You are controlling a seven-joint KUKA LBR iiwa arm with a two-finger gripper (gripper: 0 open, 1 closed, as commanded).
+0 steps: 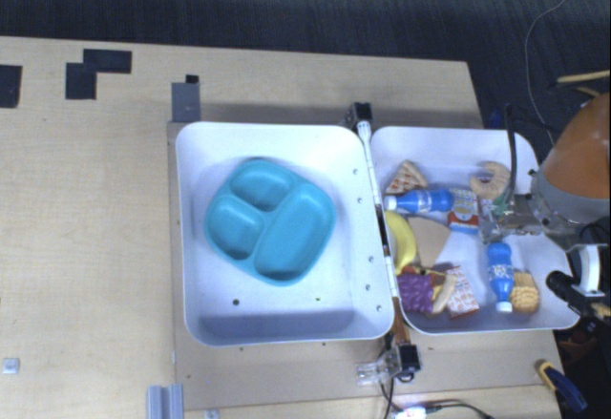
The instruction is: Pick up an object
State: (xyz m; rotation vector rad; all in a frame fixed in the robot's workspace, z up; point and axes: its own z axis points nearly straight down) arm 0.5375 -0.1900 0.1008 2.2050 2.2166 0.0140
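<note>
Here, the arm [578, 169] comes in over the right bin's [535, 136] right wall, and the gripper [498, 221] hangs low among the clutter near that bin's middle; whether the claw is released or clenched I cannot tell, since its tips are lost against the items beneath. Nothing shows between them, so I judge the pick not yet made. Candidates: an upright-lying blue bottle [499, 272] just below the gripper toward the near edge, a second blue bottle [420, 202] lying crosswise toward the bin's left wall, a banana [402, 241] along the left wall, a purple grape bunch [415, 292] in the near-left corner, a round biscuit-like piece [523, 293] in the near-right corner. The left bin [191, 245] carries a teal divided plate [272, 220], well apart. To do this well: settle on the nearest bottle, straddle its narrow width, descend straight, avoid nudging the biscuit touching its side, close fully before lifting.
</note>
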